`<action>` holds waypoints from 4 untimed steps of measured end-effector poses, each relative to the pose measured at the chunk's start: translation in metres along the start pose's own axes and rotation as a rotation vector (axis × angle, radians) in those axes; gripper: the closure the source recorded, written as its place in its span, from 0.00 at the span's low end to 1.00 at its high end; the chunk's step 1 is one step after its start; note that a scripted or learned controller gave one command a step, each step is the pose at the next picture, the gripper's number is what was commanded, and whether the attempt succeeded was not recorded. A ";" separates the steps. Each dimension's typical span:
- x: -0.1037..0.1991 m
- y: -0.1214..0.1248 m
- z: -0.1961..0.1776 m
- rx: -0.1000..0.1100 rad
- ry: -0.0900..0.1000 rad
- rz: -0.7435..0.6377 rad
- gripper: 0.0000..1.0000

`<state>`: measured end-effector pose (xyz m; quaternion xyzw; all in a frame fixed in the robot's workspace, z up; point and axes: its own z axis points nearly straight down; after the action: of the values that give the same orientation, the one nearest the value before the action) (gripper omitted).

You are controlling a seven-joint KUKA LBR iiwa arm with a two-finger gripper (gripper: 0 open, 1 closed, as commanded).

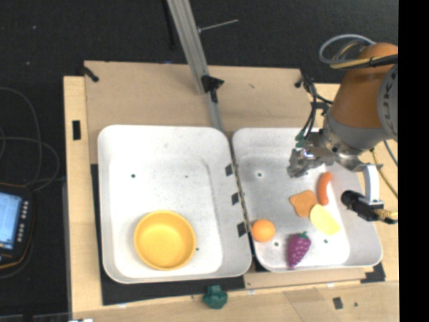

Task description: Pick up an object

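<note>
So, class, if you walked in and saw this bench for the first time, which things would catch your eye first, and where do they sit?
The yellow bowl stands out first, alone at the near end of the left bin. Next comes the bright cluster in the right bin: an orange ball, purple grapes, a yellow piece, an orange slab and a reddish carrot shape. Above them hangs the grey arm's gripper, reaching in from the right.

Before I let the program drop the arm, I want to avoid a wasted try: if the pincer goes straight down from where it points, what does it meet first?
Probably bare floor of the right bin; the pincer hangs up-left of the orange slice and sausage. Depth is uncertain.
</note>
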<state>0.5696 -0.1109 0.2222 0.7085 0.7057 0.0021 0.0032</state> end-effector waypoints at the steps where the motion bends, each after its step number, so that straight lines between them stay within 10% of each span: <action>1: -0.001 0.002 -0.048 0.000 0.000 -0.007 1.00; 4: 0.133 0.028 -0.025 0.007 0.001 -0.009 1.00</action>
<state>0.5981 0.0225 0.2470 0.7053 0.7089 0.0001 0.0004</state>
